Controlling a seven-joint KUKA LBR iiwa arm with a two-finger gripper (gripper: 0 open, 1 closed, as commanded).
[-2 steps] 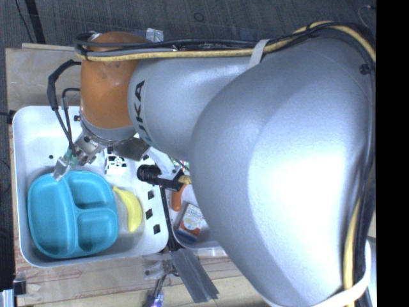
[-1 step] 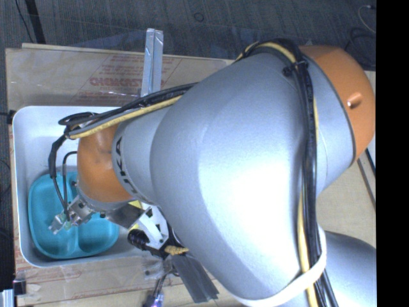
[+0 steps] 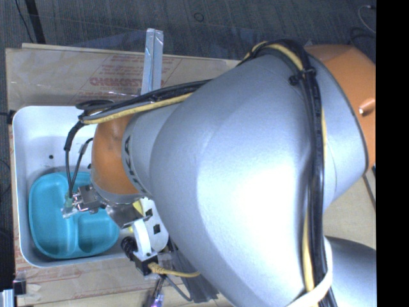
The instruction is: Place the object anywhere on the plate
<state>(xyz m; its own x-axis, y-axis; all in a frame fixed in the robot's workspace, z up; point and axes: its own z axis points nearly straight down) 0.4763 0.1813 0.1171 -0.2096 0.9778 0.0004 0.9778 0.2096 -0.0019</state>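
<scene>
We note the grey arm (image 3: pixel 255 171) covers most of the bench, reaching over the left white bin (image 3: pixel 25 133) and hiding whatever lies to the right. Open bin floor shows along the bin's upper left; the blue divided plate (image 3: pixel 57 222) fills its lower left. Black and yellow cables (image 3: pixel 121 107) loop across the bin's upper part.

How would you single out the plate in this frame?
Start at the white bin on the view's left. In its near end lies the plate, beneath the grey arm's wrist. It is turquoise, rounded and split into compartments by a raised ridge, the one coloured thing there.
</scene>
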